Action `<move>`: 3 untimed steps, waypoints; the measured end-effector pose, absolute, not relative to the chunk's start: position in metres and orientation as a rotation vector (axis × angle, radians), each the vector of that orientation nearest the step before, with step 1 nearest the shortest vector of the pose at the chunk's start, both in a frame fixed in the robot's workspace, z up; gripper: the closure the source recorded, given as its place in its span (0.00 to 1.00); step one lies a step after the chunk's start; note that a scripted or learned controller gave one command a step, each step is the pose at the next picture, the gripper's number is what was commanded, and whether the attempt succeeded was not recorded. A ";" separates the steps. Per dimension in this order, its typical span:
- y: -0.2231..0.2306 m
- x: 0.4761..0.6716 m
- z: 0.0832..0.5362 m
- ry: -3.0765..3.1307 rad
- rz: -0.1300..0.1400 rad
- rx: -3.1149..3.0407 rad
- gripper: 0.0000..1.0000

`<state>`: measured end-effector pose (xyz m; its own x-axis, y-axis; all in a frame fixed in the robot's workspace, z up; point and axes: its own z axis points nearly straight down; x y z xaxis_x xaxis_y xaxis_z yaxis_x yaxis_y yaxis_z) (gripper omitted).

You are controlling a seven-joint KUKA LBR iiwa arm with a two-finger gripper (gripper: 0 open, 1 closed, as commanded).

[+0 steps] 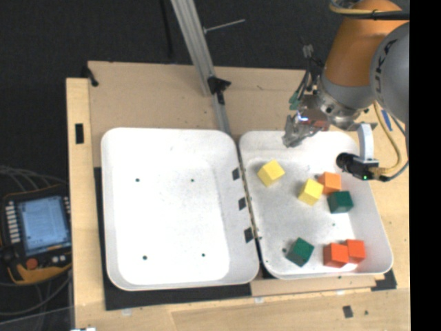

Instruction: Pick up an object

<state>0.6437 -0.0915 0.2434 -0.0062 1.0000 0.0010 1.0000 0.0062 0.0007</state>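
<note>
— Grey metal, that gripper (295,135): what are its fingers doing?

— Cannot tell; they are small and blurred where they hang at the far edge of the right bin (383,254), near its far left corner. Nothing shows between them.

— And what lies closest to them?

— One yellow cube (271,172), in the far left part of that bin, apart from the gripper. A second yellow cube (310,191) sits toward the middle, touching an orange cube (331,181), with a dark green cube (340,201) just beside both.

— Along the near edge?

— Another green cube (300,252) left of centre, and two orange cubes (344,252) pressed together toward the near right corner.

— The arm?

— Its orange band (355,43) rises above the wrist, over the bin's far right corner; a black fitting with cable (358,164) hangs by the right edge.

— The left bin (114,205)?

— It lies touching the right one, side by side on the bench (79,150).
</note>
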 end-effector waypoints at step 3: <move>0.068 0.643 0.228 -2.229 -0.001 -2.212 1.00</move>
